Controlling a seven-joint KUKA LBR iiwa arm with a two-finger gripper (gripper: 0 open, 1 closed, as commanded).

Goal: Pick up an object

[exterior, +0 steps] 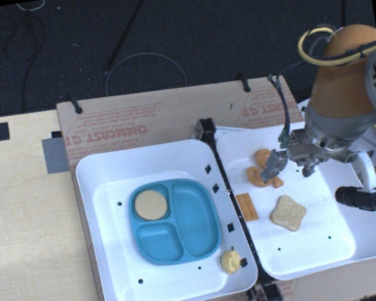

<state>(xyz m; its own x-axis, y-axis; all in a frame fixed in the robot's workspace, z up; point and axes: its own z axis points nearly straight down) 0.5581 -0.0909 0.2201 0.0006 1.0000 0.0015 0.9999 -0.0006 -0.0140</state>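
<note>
The gripper, fingers apart, is reaching over the orange pieces; next comes lowering and closing.

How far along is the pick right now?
Done: the arm has reached into the right bin, with the gripper down at the orange pieces. In hand: nothing visibly lifted; whether the fingers have closed on a piece cannot be told. Left: the grasp and lift. The toast and cracker lie untouched nearby.
</note>
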